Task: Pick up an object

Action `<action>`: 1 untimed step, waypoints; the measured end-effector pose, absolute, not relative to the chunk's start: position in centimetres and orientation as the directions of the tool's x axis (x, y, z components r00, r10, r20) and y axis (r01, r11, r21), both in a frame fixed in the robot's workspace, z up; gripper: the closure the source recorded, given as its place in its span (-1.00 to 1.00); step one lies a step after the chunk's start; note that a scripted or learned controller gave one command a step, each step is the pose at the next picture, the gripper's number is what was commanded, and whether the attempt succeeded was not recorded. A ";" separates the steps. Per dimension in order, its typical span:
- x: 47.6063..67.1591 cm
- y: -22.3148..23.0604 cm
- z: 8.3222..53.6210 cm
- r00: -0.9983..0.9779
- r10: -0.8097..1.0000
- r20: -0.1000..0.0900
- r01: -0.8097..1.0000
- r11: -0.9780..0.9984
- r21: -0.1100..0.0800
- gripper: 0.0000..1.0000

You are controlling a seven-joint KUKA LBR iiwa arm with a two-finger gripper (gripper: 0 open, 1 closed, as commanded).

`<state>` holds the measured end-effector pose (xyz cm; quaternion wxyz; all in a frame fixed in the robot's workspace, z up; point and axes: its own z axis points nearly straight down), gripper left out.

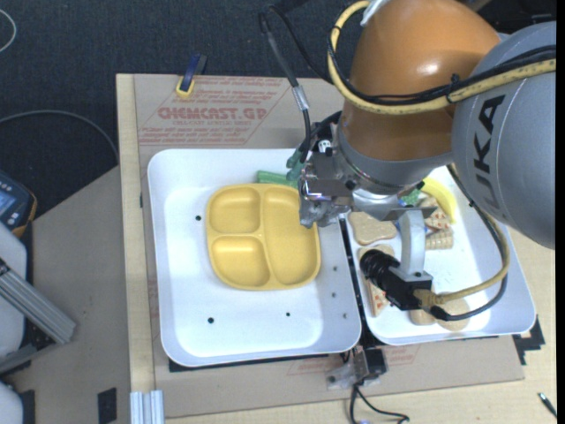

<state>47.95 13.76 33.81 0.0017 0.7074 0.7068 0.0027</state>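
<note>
A yellow plate with three compartments lies in the middle of the left bin. Just behind it sits a small green object, partly hidden by the arm. My gripper hangs low over the plate's right rim, close to the wall between the two bins. From this angle nothing can be seen held in it. In the right bin a slice of toy toast, a yellow banana and a tan cracker lie mostly under the arm.
The grey and orange wrist covers much of the right bin's back half. A reddish wedge and a tan piece lie near that bin's front. A cardboard sheet with red print and a blue-yellow clip lies behind the left bin.
</note>
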 end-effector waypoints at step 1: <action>48.0 13.9 34.6 -0.002 1.000 0.000 1.000 0.002 0.003 1.00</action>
